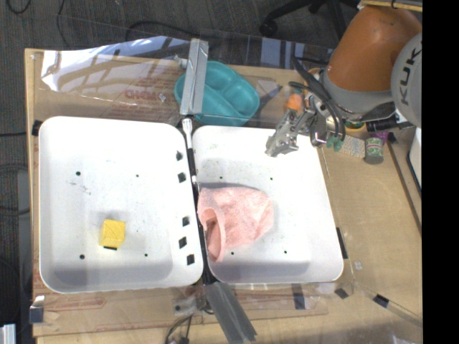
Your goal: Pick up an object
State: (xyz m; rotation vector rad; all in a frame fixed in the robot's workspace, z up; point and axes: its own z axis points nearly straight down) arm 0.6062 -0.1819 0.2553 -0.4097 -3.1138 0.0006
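Judging from here, I count nothing picked yet: the gripper [278, 147] hangs with bare jaws, how wide I cannot tell, the cloth [235, 219] lying below and apart.

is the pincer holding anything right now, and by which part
Nothing is held. The pincer hangs over the right bin's far edge with nothing between its fingers; the pink cloth lies apart below it.

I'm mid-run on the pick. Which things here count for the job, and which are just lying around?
For the job:
- pink cloth, in the right bin
- yellow block, in the left bin
- hand, above the right bin's far edge

Lying about:
- teal dish, behind the bins
- clear plastic sheet, at the bench's far left
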